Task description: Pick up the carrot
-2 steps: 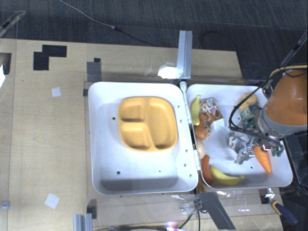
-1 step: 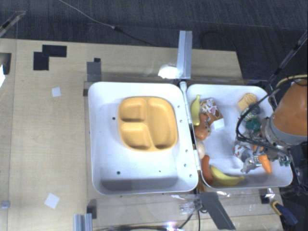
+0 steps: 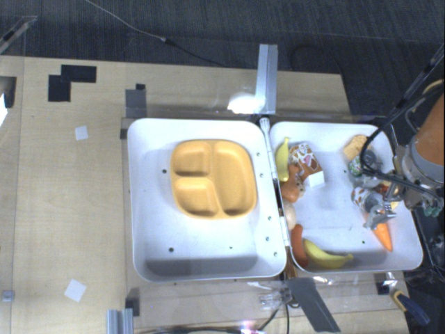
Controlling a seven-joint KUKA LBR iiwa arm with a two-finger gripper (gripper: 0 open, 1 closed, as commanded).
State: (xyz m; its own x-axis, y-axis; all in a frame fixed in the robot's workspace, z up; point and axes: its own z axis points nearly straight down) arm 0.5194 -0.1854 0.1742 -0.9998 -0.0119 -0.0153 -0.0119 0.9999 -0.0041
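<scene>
The carrot (image 3: 384, 237) is a short orange piece lying in the right bin (image 3: 334, 207) near its right wall, pointing toward the front. My gripper (image 3: 376, 213) reaches in from the right and hangs just over the carrot's thick end, its tip touching or nearly touching it. Whether the carrot is gripped cannot be made out. The arm's grey body with its orange band (image 3: 427, 141) covers the bin's far right corner.
The right bin also holds a greenish banana (image 3: 281, 157), a wrapped snack (image 3: 304, 162), a yellow banana (image 3: 325, 255), a red item (image 3: 297, 238) and a tan piece (image 3: 356, 145). The left bin (image 3: 149, 207) holds a yellow divided plate (image 3: 212, 178).
</scene>
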